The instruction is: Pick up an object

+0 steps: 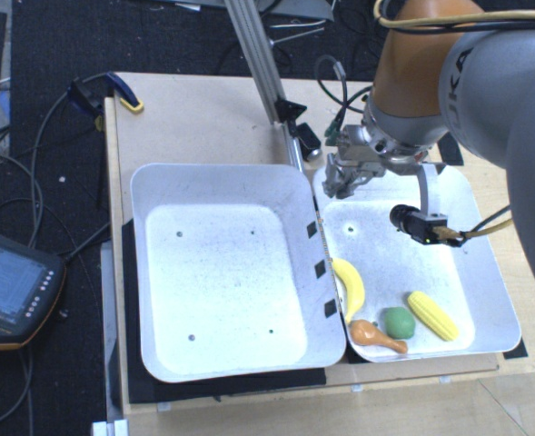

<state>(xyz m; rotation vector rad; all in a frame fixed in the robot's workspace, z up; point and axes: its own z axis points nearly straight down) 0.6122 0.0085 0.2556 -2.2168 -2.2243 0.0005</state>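
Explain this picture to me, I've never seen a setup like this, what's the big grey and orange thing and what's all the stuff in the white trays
The big grey and orange thing is a robot arm, reaching in from the right. At its end sits a gripper, a two-finger claw for picking things up; it hangs over the far end of the right bin with nothing seen in it. The picture comes from one fixed camera above the bench, looking down at a slant. Two shallow white bins sit side by side. In the right bin's near end lie toy foods: a banana, a corn cob, a green round piece and a brownish drumstick shape. The left bin sits beside it.
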